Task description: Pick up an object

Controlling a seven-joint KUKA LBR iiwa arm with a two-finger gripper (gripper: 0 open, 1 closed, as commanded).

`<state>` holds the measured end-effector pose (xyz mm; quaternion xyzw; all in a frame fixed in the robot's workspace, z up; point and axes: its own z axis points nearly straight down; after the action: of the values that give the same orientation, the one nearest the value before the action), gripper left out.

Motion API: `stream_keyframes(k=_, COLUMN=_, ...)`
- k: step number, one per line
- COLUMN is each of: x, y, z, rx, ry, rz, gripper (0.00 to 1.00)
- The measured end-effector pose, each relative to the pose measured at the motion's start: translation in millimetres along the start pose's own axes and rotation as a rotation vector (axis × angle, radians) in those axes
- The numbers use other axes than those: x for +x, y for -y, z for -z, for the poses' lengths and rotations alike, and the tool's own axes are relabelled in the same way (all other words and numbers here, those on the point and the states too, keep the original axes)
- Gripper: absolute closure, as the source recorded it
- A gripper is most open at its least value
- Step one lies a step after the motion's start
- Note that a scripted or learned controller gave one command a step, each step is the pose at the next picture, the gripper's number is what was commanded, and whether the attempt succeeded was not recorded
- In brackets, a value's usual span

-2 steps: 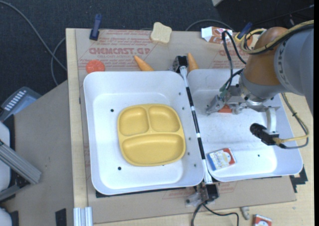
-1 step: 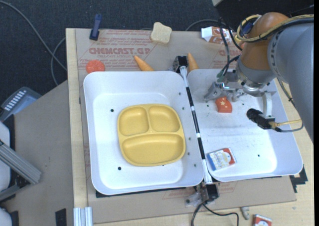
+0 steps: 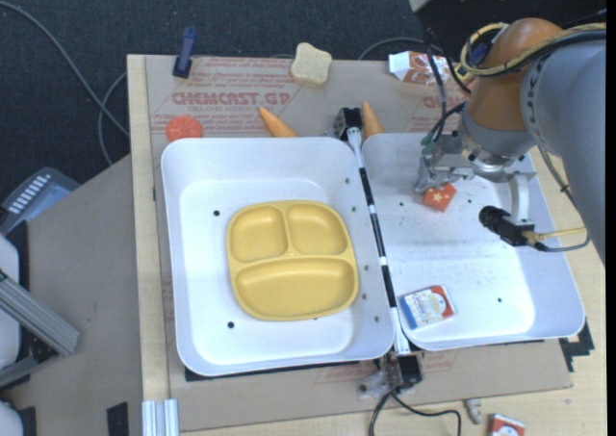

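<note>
In the right bin [image 3: 539, 309], a small red and orange block [image 3: 440, 198] lies near the back left corner. My gripper [image 3: 445, 174] hangs directly over it, reaching down from the grey arm with the orange band [image 3: 510, 59]. Its tip is at the block's top edge, and whether it touches the block is unclear. A white packet with red and blue print [image 3: 425, 306] lies flat near the same bin's front left. A yellow divided plate [image 3: 289, 261] sits in the middle of the left bin [image 3: 192, 222].
Behind the bins on the cardboard lie a bread slice [image 3: 311, 63], a carrot [image 3: 277, 123], an orange piece [image 3: 372, 119], a red disc [image 3: 183, 128] and a blue clip [image 3: 184, 51]. A black cable end [image 3: 500, 223] hangs beside the gripper.
</note>
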<state>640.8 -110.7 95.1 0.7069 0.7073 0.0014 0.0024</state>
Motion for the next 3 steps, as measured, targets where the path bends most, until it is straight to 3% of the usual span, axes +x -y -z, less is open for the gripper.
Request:
stream_keyframes(k=1, x=0.0, y=0.1, z=-0.2, rx=0.0, ry=0.0, rz=0.0, gripper=0.0)
stream_keyframes(k=2, x=0.3, y=-0.7, z=10.1, rx=-0.003, ry=0.0, rz=0.0, gripper=1.0)
stream_keyframes(k=3, x=6.4, y=-5.5, z=-10.6, rx=0.003, ry=0.0, rz=0.0, gripper=1.0)
